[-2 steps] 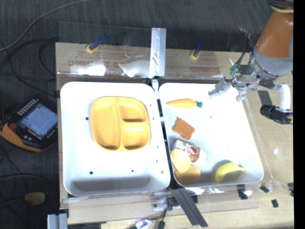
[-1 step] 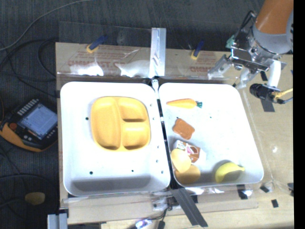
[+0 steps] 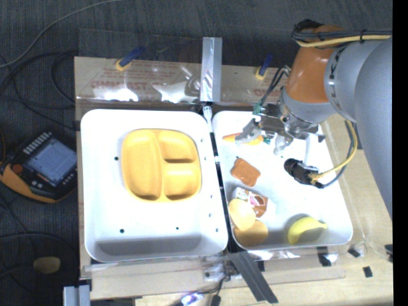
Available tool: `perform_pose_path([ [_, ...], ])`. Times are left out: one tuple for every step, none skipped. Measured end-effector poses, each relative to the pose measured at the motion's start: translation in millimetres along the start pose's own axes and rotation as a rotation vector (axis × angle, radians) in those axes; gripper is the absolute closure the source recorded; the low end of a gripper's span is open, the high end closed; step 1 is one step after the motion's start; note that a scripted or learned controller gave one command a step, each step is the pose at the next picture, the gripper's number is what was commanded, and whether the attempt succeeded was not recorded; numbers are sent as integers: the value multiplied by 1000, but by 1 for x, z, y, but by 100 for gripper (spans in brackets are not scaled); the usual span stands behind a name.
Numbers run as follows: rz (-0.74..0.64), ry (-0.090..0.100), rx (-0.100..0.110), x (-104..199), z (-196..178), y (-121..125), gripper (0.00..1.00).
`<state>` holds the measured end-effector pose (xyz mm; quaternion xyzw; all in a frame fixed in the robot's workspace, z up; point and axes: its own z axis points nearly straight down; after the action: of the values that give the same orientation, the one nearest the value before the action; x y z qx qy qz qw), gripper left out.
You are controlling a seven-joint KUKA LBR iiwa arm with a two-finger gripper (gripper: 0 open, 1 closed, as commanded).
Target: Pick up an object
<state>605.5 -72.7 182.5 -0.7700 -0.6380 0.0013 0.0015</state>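
The claw (image 3: 268, 132) is hanging low over the back of the right bin (image 3: 338, 196), with its two pale fingers (image 3: 250, 131) spread apart and pointing down. A small orange-and-yellow object (image 3: 252, 139) is lying right at the claw's left finger; whether it is sitting between the fingers or just beside them is not clear, so no grip can be claimed. The open spread suggests the claw is lining up on this piece as the thing to pick.

Just in front of the claw, toward the camera, a flat brown cracker-like piece (image 3: 245, 171) is resting on the bin floor. Farther in front, a cluster of pale rounded items (image 3: 245, 212) is crowding the near-left corner, and a yellow-green lump (image 3: 303, 228) is sitting well in front, to the claw's other side. Across the divider, well apart from the claw, the left bin (image 3: 102, 228) is holding a yellow divided tray (image 3: 160, 164).
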Motion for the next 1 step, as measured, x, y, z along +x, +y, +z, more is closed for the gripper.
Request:
perform_pose_path([
  [-160, 1, -3, -20, 90, 35, 0],
])
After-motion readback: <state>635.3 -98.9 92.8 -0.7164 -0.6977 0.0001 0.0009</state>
